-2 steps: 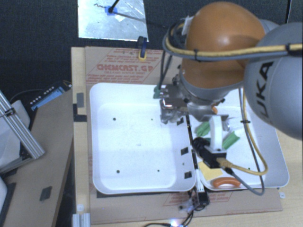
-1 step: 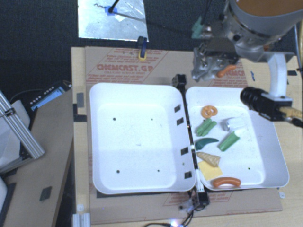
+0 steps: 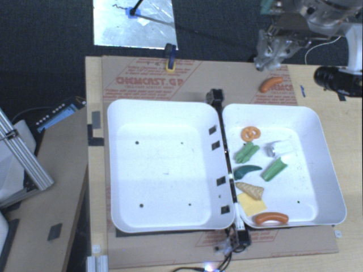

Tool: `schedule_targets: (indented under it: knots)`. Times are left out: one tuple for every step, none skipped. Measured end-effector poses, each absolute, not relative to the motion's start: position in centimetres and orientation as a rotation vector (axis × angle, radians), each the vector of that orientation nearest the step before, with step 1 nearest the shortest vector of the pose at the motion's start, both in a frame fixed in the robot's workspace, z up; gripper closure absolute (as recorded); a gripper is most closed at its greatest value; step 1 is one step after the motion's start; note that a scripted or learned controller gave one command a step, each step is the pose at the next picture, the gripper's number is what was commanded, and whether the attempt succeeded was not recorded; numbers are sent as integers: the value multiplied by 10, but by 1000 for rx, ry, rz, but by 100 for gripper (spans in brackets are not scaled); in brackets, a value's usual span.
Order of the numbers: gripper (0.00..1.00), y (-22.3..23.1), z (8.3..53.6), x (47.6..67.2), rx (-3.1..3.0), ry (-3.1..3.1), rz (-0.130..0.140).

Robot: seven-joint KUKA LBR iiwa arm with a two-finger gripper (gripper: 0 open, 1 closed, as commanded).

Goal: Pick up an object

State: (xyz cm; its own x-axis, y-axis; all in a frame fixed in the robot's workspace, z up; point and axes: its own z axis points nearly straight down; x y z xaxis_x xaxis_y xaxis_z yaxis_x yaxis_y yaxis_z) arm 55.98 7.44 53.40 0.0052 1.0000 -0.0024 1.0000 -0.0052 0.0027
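My gripper (image 3: pixel 265 61) hangs high above the bench, behind the right bin (image 3: pixel 323 152), and nothing shows between its fingers. The right bin holds several small toy foods: an orange pretzel (image 3: pixel 250 133), two green pods (image 3: pixel 247 152) (image 3: pixel 273 169), a dark teal piece (image 3: pixel 246 171), a clear plastic piece (image 3: pixel 279 149), a tan cone (image 3: pixel 251 190), a yellow cheese slab (image 3: pixel 251 203) and an orange sausage (image 3: pixel 270 219). Another orange sausage (image 3: pixel 271 84) lies on the cardboard behind the right bin, just below the gripper.
The left bin (image 3: pixel 164 163) sits beside the right one, joined by a black clip divider (image 3: pixel 224 152). A yellow-and-blue clamp (image 3: pixel 170 58) stands at the cardboard's back edge. A foil sheet (image 3: pixel 135 16) lies on the floor behind.
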Motion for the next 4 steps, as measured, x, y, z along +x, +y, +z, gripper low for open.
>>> schedule_targets:
  knots:
    - [100, 12, 536, 483, 2225, 2215, 4]
    - [100, -58, 535, 527, 2224, 2214, 0]
    - [100, -87, 534, 597, 2219, 2217, 2]
    - [100, -40, 367, 607, 2222, 2238, -13]
